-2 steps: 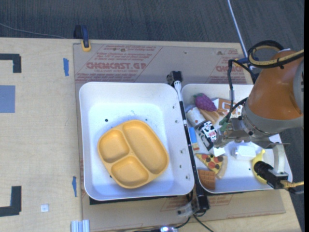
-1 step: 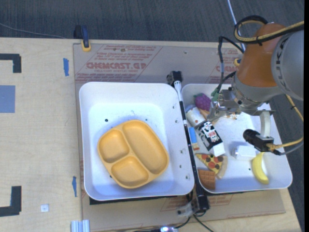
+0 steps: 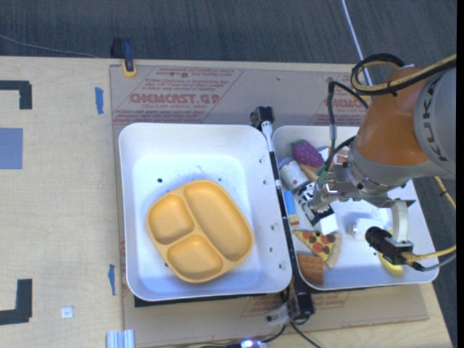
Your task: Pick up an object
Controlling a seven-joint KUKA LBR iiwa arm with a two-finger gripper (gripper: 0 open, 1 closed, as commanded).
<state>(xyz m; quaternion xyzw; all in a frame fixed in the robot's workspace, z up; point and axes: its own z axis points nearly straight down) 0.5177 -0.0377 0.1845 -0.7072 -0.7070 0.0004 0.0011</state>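
Note:
My gripper [image 3: 319, 203] hangs low over the left half of the right bin [image 3: 362, 278], under the grey and orange arm. Right around it lie several small things: a purple piece [image 3: 307, 152] at the back, a white bottle-like item [image 3: 291, 173] beside it, and a pizza-slice toy [image 3: 321, 243] just in front of the gripper. A brown waffle-like piece [image 3: 309, 268] lies at the bin's front left corner. A blue item [image 3: 290, 203] rests along the bin's left wall. The arm hides the middle of this bin.
The left bin [image 3: 138, 165] holds a yellow three-compartment plate [image 3: 199, 230] in its front half. A black clamp [image 3: 262, 115] sits at the back where the two bins meet. Bare wooden bench stretches to the left.

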